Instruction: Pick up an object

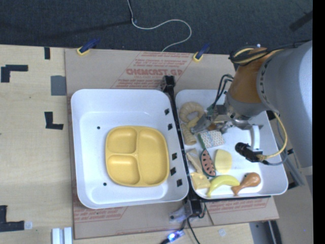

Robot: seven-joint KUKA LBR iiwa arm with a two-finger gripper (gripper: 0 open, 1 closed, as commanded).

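Right bin (274, 187): crowded with toy food. Left bin (86, 136): yellow divided plate (137, 155) lying flat, well apart from the arm.

Gripper (210, 122) low over upper-left part of right bin, just beside the pale ring-shaped piece (192, 113) and just above the checkered white block (212, 138). Opening between the tips not readable from this angle; nothing seen pinched there, so no hold claimed.

Candidates for the pick, front half of right bin: watermelon slice (205, 162), pale yellow piece (223, 160), banana (222, 183), drumstick (247, 181). Ring and block nearest the tool.

Risks, judged from layout:
- Ring close to the bin's inner wall; little room on that side, likely wall strike or shallow closure.
- Block and ring near each other; descent between them likely to nudge both, catch neither.
- Watermelon, pale piece, banana packed close or touching; closure there likely to grab two or squeeze one out sideways.
- Rounded, smooth shapes; slip probable on lift if caught off-centre.
- Black cable fitting (247, 152) hanging near the bin's middle; possible snag or sweep across pieces during travel.
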